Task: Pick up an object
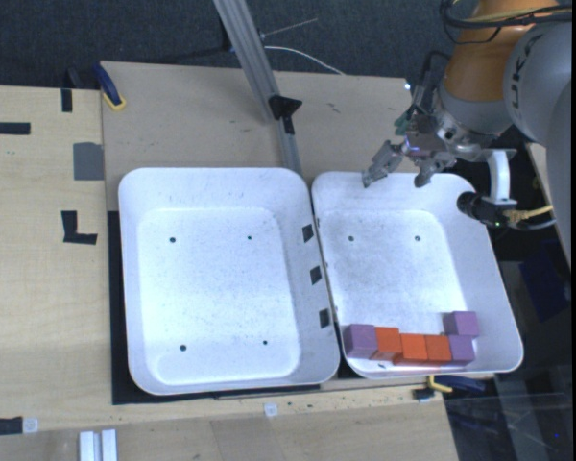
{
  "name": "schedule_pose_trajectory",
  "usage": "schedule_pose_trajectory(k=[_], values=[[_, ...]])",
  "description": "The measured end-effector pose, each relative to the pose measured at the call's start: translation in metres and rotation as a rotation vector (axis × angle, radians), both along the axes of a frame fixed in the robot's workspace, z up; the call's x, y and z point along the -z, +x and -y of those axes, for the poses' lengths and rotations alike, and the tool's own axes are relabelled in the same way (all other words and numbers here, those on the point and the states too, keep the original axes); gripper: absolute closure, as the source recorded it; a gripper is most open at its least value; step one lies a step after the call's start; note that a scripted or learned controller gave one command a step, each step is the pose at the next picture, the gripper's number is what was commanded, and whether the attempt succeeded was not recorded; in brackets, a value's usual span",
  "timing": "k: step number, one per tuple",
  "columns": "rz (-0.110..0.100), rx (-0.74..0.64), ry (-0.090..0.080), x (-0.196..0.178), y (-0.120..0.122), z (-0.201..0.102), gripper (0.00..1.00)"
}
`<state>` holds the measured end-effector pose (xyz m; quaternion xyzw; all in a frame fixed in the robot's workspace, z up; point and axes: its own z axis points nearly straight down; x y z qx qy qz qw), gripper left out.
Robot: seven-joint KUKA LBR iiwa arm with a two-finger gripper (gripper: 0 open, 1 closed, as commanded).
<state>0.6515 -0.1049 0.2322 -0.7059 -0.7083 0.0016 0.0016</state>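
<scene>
Along the near wall of the right bin (pixel 480 257) lies a row of blocks: a purple block (pixel 362 338) at the left, orange blocks (pixel 411 346) in the middle, and two purple blocks (pixel 461 334) stacked at the right end. My gripper (pixel 400 171) hangs over the far edge of the right bin, well away from the blocks. Its two fingers are spread apart and nothing is between them.
The left bin (pixel 216 277) sits beside the right one, with black clips at the seam. A slanted metal pole (pixel 254 60) rises behind the bins. A blue and yellow clamp (pixel 110 89) lies at the bench's far left corner.
</scene>
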Motion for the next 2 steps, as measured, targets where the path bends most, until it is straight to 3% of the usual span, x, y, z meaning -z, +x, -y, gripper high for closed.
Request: schedule_pose_trajectory(k=[1,2], values=[[0.000,0.009,-0.003,0.017,-0.036,0.060,0.00],[-0.003,0.000,0.002,0.079,-0.049,0.008,0.00]])
